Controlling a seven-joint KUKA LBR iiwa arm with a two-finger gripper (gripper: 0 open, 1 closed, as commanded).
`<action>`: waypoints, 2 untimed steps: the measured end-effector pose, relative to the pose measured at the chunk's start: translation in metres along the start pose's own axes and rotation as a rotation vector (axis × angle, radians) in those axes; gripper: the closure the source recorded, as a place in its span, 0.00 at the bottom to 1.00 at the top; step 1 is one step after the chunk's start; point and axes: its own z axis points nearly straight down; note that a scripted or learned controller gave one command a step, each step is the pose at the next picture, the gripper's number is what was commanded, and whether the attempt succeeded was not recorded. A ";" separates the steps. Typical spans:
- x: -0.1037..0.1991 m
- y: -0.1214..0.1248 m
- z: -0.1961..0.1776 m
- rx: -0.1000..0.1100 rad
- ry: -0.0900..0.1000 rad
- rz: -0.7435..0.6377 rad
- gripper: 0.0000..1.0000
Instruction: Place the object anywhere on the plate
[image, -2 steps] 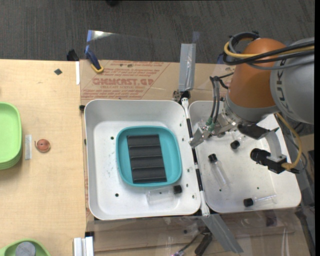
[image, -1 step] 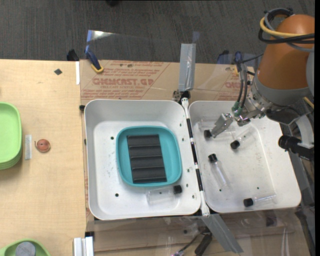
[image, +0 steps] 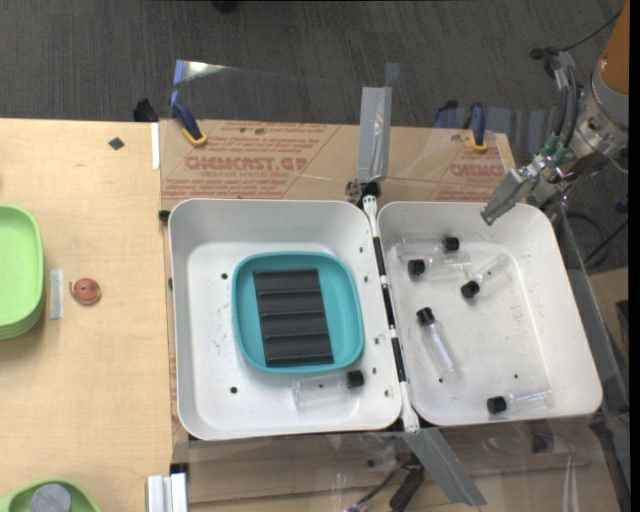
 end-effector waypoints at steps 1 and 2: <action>-0.075 0.042 -0.050 -0.001 0.000 -0.090 0.00; -0.138 0.003 -0.049 -0.001 -0.001 -0.065 0.00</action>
